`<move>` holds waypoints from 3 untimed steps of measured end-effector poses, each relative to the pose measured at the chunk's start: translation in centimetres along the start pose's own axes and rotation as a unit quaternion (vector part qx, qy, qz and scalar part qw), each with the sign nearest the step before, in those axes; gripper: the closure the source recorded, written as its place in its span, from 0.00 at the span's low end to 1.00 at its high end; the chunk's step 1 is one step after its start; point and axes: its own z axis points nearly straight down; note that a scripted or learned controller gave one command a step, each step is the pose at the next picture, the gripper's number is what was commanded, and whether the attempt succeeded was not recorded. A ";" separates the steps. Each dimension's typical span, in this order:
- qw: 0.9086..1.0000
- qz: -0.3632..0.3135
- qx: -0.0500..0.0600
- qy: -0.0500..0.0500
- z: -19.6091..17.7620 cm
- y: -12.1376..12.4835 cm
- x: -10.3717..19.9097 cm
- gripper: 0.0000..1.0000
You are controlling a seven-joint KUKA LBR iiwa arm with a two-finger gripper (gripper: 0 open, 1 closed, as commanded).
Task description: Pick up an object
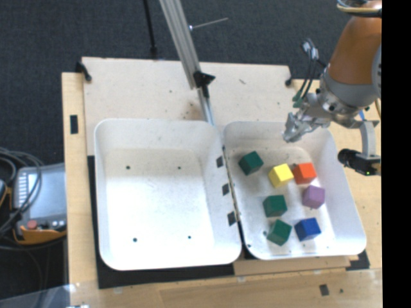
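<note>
Setting: a robotics lab or test cell. Evidence: plain wooden bench (74, 172) standing on dark grey carpet (38, 24); two shallow white bins (106, 140) set side by side on it; slanted aluminium profile mast (180, 34) fixed at the bench's rear; grey-and-orange industrial arm (353, 56) with exposed cabling at the wrist. Further: handheld control pendant (38, 201) with coiled cables left of the bench, and plain coloured test blocks (280, 174) in the right bin.

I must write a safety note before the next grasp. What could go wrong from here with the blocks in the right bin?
The yellow block and orange block touch, so the pincer may shove one while closing on the other. The blue block sits near the right bin wall, where a finger could strike the rim.
</note>
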 end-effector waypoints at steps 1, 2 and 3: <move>1.000 0.000 0.000 0.001 -0.4 0.5 5.6 1.00; 1.000 0.000 0.001 0.000 1.0 0.4 11.5 1.00; 1.000 0.000 0.001 0.000 2.2 0.1 16.0 1.00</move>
